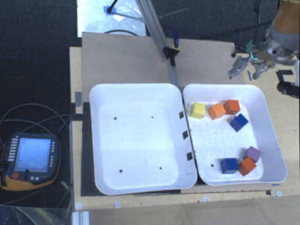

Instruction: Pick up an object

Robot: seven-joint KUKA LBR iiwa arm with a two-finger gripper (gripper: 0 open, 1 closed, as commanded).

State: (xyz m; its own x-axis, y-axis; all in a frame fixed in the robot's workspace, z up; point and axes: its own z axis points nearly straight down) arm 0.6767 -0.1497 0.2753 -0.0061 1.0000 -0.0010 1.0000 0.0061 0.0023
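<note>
My gripper (249,69) hangs above the bench just beyond the far edge of the right bin (269,125), its two fingers spread open with nothing between them. Inside that bin, near the far wall, sit a yellow cube (198,110), an orange cube (216,110) and a red-orange cube (231,107), with a blue cube (239,122) just in front of them. At the near right corner lie a second blue cube (229,165), an orange-red cube (247,166) and a purple cube (253,153), packed close together.
The left bin (136,172) lies beside the right one. A slanted metal pole (154,25) with a clamp crosses the bench behind the bins. A teach pendant (30,161) rests on the floor at the left.
</note>
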